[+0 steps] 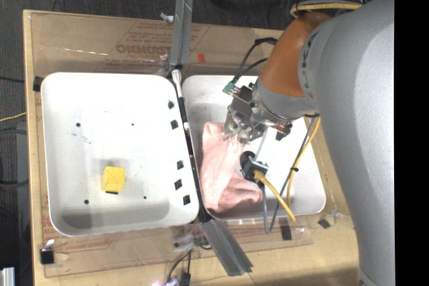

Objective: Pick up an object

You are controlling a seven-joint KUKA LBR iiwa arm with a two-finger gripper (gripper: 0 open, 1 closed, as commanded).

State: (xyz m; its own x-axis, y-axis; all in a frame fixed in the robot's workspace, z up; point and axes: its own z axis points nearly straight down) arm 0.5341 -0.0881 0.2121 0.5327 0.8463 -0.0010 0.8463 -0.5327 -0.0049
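A crumpled pink cloth (224, 171) lies in the right bin (305, 194), against its left wall. My gripper (238, 130) hangs over the cloth's upper right part, and the fingertips reach down to the fabric. The grey arm with its orange band comes in from the right and covers much of that bin. A small yellow block (112, 179) sits in the left bin (87, 104), toward its front left, far from the gripper.
A grey metal divider bar (181, 43) runs between the two bins, with black clips along the shared wall. A yellow cable (278, 197) and grey wires loop off the wrist over the right bin's front. The bench board surrounds both bins.
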